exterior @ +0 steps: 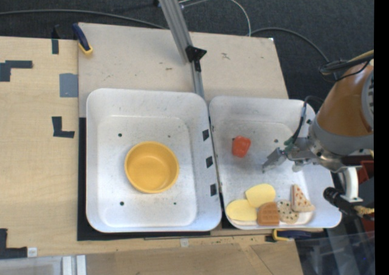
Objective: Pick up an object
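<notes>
Over on the right side, grey arm [343, 115] with its orange band reaching into the right bin [243, 112], hand [284, 157] hovering low over the bin floor with fingers spread apart, nothing between them. Just left of the hand, well within reach but not touching: small red-orange object [241, 146], sitting alone mid-bin. Down along the near edge of that same bin, a little cluster of pretend food: two pale yellow rounds [260, 194] side by side, a brown square piece [268, 214] just right of them, a speckled cracker-looking bit [284, 210], and a wedge like cheese [299, 199] leaning at the end. Over in the left bin [100, 109], just a yellow bowl [151, 167], upright, roughly centred. Behind the bins on the surface [36, 115], a slanted metal rail [173, 9] and some cables.
</notes>
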You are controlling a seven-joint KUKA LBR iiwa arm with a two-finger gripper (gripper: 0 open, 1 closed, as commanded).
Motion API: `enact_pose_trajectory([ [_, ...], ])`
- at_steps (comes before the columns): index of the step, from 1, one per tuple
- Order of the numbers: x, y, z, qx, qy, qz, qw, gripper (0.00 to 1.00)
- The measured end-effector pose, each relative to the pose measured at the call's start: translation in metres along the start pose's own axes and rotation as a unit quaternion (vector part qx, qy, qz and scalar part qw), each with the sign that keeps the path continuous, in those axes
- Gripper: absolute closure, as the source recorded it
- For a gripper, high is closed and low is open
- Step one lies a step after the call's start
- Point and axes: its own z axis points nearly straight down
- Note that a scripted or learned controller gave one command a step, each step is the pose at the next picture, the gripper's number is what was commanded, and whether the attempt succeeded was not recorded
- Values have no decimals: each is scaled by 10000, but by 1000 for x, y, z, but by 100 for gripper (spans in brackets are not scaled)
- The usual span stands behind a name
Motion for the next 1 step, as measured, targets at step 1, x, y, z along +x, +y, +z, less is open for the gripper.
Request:
enact_pose_trajectory([
  [1,-2,-9,61,7,3,0,10000,0],
])
